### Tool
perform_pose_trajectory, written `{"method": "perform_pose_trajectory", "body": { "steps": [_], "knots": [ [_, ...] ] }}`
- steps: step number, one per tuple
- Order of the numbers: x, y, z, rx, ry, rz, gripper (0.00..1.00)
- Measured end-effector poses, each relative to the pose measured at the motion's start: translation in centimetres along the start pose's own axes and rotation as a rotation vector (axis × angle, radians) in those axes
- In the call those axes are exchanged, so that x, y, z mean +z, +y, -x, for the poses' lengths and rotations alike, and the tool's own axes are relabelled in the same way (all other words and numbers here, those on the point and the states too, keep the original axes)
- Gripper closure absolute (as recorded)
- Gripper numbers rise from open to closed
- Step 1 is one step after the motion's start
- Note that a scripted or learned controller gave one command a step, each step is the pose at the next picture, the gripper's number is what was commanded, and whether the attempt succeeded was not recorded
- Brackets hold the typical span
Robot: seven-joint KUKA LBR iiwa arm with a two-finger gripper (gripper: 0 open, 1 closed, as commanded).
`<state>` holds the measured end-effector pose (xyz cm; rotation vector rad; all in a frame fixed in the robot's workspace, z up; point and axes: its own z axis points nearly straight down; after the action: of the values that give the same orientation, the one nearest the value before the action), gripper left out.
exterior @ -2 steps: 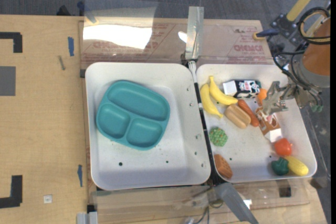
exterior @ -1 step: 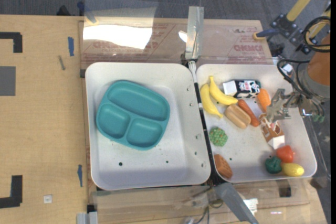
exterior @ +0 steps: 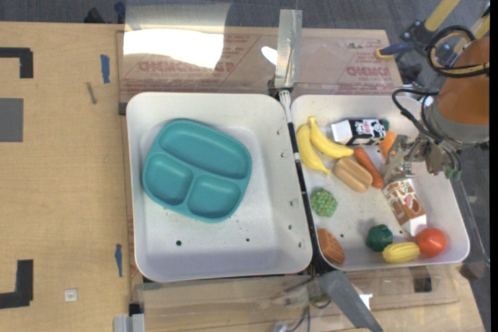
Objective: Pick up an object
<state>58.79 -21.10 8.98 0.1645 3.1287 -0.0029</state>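
Observation:
The right bin [exterior: 459,207] holds toy food: two yellow bananas [exterior: 315,144], a black-and-white carton [exterior: 358,129], a hot dog [exterior: 354,173], an orange carrot [exterior: 387,145], a green leafy piece [exterior: 324,203] and a brown-and-white packet [exterior: 405,203]. Along its front lie a red tomato [exterior: 432,242], a yellow lemon [exterior: 401,251], a dark green pepper [exterior: 380,236] and a brown piece [exterior: 331,246]. My gripper [exterior: 405,158] hangs low over the bin's right part, just above the packet's upper end and right of the carrot. Nothing visibly rides in it.
The left bin [exterior: 156,245] carries a teal divided plate [exterior: 198,169]. A clear plastic wall [exterior: 287,49] stands behind both bins. Black cables [exterior: 412,101] loop by the arm's orange band [exterior: 471,89] at the right. Brown board [exterior: 58,167] stretches to the left.

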Motion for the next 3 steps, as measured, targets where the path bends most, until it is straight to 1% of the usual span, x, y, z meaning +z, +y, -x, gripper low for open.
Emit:
{"method": "perform_pose_trajectory", "body": {
  "steps": [1, 2, 3],
  "knots": [
    [0.1, 5.7, 4.9, 0.054, -0.004, 0.003, 0.00],
    [-1.2, 5.6, 5.1, 0.055, -0.016, 0.001, 1.00],
    [-15.0, 10.6, 2.1, 0.068, -0.014, 0.003, 1.00]
  ]
}}
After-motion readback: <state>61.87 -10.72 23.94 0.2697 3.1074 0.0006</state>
